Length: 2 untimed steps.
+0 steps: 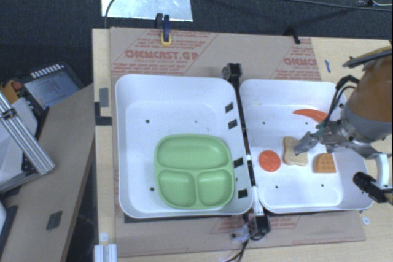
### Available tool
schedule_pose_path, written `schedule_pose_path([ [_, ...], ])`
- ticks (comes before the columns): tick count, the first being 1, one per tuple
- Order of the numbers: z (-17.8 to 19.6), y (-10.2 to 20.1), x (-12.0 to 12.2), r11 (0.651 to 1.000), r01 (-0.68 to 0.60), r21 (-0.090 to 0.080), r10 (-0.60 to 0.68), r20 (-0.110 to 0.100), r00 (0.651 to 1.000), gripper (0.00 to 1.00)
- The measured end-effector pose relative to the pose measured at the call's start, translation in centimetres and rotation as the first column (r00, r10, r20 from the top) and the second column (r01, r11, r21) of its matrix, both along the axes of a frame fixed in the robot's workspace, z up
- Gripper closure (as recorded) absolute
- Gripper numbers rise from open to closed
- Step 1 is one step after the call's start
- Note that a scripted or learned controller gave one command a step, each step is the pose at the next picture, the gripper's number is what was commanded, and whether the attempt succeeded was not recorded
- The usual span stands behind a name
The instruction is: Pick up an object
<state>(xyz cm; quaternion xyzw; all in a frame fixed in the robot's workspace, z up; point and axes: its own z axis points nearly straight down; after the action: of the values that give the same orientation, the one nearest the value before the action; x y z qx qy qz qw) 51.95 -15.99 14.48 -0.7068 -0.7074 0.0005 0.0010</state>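
the arm [374, 101] comes in from the right of the camera view, its orange band sitting up and to the right of the claw [305, 145]. from there the grey wrist slopes down and to the left, and the claw is the lowest, leftmost part, tilted rather than plumb. its fingers are too blurred to read.

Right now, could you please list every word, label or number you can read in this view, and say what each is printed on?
"CHEMCAST GP", red, on the brown protective sheet behind the left bin.
A second red print on the same sheet behind the right bin: likely the same word, too blurred to confirm.
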Motion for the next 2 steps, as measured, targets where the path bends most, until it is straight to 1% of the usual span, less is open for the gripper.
schedule_pose_path([
  [1,1.3,0.0,0.2,1.0,-0.001,-0.002,0.001,0.006,1.0,1.0],
  [2,6.1,-0.9,-0.1,1.0,0.001,-0.003,-0.001,0.009,1.0,1.0],
])
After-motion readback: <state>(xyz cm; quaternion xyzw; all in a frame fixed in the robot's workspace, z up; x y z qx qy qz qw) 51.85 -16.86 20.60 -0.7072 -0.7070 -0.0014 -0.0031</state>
